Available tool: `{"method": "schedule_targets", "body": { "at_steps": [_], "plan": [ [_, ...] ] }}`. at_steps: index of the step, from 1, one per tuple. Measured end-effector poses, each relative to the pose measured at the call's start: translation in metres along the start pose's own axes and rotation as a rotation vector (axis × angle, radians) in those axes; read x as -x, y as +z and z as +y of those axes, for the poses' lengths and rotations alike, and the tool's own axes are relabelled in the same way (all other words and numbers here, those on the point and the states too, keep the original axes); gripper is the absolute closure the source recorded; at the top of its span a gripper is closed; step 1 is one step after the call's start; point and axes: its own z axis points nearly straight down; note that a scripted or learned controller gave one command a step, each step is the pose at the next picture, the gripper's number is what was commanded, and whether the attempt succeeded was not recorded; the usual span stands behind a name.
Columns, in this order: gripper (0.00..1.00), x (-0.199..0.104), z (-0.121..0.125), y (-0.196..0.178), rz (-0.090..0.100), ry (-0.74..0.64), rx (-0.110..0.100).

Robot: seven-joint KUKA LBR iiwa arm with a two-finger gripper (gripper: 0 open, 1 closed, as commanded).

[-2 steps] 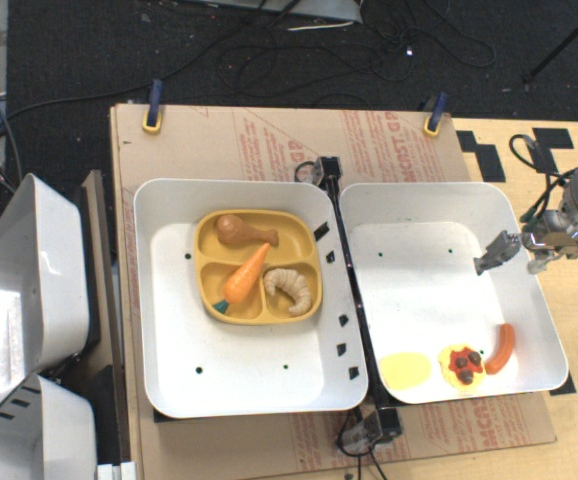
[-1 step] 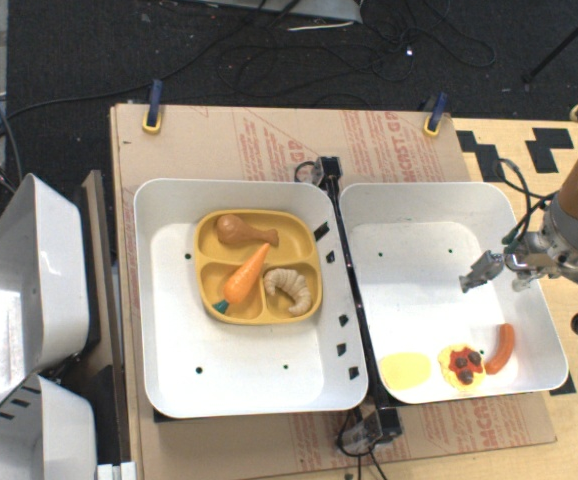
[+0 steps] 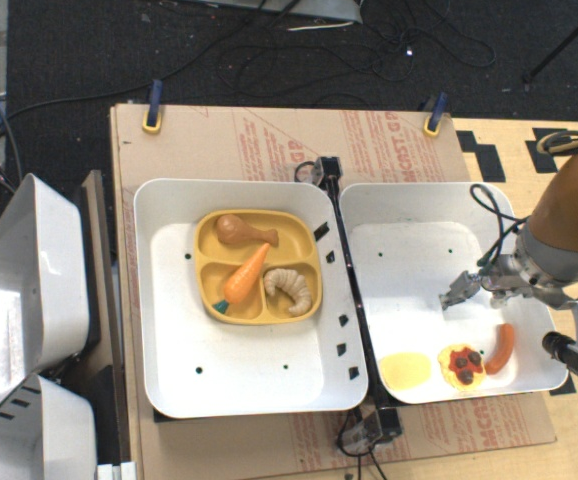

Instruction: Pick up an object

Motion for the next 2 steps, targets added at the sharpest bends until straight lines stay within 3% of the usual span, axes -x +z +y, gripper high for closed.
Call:
{"method": "schedule_targets", "body": {
  "at_steps": [1, 2],
  "plan": [
    [0.0, -0.001, 0.0, 0.011, -0.001, 0.0, 0.003],
    [1.0, -0.001, 0.001, 0.0, -0.002, -0.001, 0.006]
  ]
}}
